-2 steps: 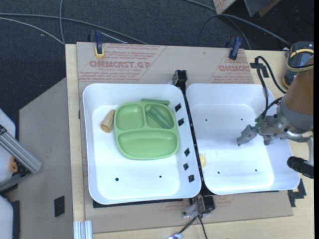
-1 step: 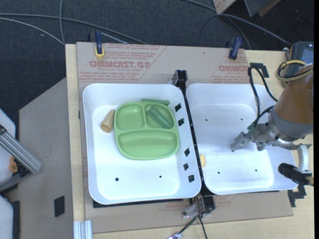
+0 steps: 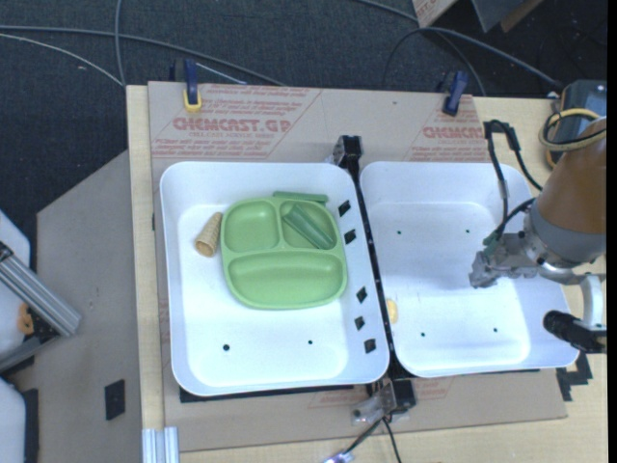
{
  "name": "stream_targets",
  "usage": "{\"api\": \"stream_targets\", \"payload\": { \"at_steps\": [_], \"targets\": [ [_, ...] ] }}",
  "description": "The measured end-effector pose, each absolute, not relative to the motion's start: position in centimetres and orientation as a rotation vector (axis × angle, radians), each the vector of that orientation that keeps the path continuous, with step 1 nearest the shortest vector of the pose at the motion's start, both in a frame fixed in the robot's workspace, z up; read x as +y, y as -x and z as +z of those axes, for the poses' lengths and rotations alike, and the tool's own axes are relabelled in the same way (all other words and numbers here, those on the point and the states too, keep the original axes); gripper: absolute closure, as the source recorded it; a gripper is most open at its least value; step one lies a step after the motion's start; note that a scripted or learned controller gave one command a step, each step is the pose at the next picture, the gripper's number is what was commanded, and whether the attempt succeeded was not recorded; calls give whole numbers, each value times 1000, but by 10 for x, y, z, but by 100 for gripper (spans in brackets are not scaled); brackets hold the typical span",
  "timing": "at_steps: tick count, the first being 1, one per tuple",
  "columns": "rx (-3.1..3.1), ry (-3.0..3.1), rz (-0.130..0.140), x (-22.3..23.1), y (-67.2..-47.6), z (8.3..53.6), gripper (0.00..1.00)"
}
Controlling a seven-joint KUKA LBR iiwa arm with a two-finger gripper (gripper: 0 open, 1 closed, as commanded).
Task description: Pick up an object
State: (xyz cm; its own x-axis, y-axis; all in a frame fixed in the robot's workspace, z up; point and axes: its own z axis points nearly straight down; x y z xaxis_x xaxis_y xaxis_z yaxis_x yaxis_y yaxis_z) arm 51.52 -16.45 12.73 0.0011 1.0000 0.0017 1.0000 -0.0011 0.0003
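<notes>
Nearest you, right bin [image 3: 453, 350]: a small yellow piece [image 3: 390, 310] at its left rim, untouched. Tool [image 3: 485, 270] low over this bin; its opening you cannot tell, nothing seen held. Farther left: green divided plate [image 3: 284, 254], cone [image 3: 207, 233]. Pick not yet made

The arm [image 3: 576, 196] runs off the frame at three o'clock, so its upper links are cut away. Down at the gripper [image 3: 485, 268], the fingers blur into a grey clump, too small to tell how they stand. A small yellowish thing [image 3: 390, 310] sits half tucked under the divider between the bins, at six o'clock from the centre; what it is can't be told. The green strip [image 3: 300, 198] at twelve o'clock of the green plate [image 3: 282, 280] is partly hidden behind the plate's rim.
</notes>
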Motion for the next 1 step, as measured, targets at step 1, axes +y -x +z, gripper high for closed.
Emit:
{"api": "stream_targets", "payload": {
  "at_steps": [1],
  "targets": [
    [-2227,2225,-6,-164,-514,191,100]
  ]
}}
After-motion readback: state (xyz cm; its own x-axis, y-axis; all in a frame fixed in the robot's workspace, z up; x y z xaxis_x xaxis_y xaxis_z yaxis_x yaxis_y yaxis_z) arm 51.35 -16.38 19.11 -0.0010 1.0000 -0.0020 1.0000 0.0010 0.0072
